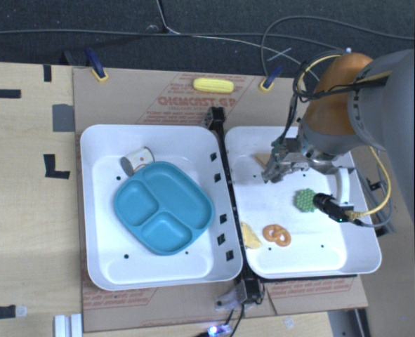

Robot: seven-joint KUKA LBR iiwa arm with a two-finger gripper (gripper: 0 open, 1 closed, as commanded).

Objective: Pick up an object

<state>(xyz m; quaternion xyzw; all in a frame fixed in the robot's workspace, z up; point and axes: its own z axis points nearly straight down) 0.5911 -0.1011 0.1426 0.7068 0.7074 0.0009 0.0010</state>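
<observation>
1. Overhead, at a slant: two shallow white bins sit side by side on a sheet of brown cardboard laid over a pale wooden bench point(24, 209). The left bin point(95, 258) and the right bin point(361, 258) meet along a dark central divider.
2. Left bin: a blue sectioned plate point(163, 207), with three compartments, lies near the middle. A small grey-and-white cup point(136, 160) lies on its side at the plate's upper-left edge, touching or just beside it.
3. Right bin: a brown pretzel point(277, 235) lies towards the near side. A yellowish chip point(250, 236) lies just left of it, close to the divider. A green knobbly ball point(305, 201) sits further right, above the pretzel.
4. Arm: grey, with an orange band point(337, 93), it reaches in from the right over the right bin. Yellow and grey cables loop round it.
5. Gripper point(272, 176): it hangs over the upper-left part of the right bin, near a small tan scrap point(260, 161) on the bin floor. Nothing can be seen between its fingers; whether they are spread or closed cannot be told from this angle.
6. Cardboard beyond the bins: a yellow banana-shaped toy point(213, 85) lies behind the left bin. Two blue-and-yellow clamps point(96, 67) pin the sheet's far edge.
</observation>
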